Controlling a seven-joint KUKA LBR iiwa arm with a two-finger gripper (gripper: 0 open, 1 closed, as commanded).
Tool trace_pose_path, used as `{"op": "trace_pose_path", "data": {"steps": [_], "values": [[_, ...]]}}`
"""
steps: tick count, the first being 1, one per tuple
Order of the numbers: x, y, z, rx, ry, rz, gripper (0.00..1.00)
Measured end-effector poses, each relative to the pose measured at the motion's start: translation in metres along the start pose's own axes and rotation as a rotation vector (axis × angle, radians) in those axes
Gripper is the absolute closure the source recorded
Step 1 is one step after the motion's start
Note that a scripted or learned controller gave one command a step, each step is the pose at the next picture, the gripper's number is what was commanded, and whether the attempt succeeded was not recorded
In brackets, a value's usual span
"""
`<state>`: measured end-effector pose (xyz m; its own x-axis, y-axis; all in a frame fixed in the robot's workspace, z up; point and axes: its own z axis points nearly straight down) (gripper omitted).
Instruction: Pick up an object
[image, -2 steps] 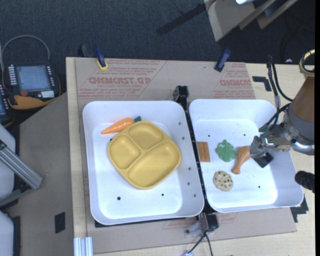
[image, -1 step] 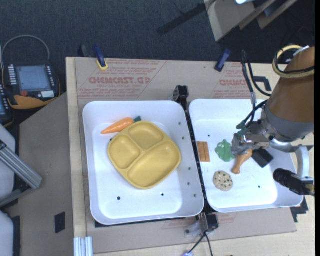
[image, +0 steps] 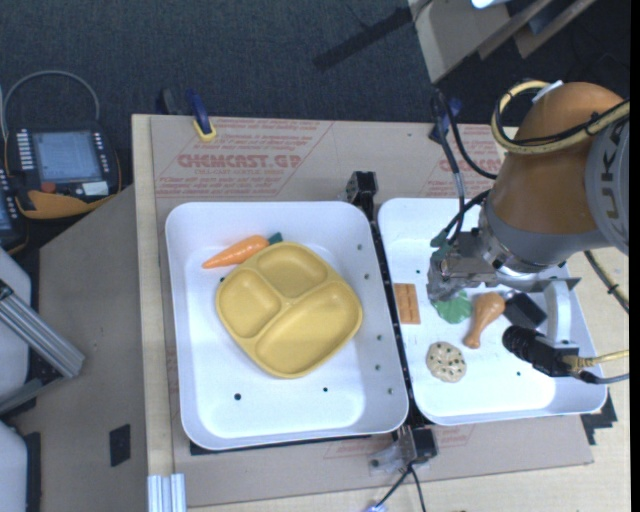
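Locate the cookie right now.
The cookie lies in the right bin, near its front, just below the drumstick and the gripper.

**Around the bench**

A brown cardboard sheet (image: 300, 150) printed with red lettering lies under two white bins (image: 190, 330). A handheld control pendant (image: 62, 165) with a small screen rests off the bench's left, its black cable looped above. A yellow-and-blue clamp (image: 203, 122) grips the board's far edge.
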<state>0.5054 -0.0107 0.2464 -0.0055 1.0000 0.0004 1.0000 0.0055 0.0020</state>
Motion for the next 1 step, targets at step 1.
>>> {"op": "trace_pose_path", "data": {"steps": [1], "values": [[0.0520,0.0052,-0.0023,0.000,0.001,-0.001,1.00]]}}
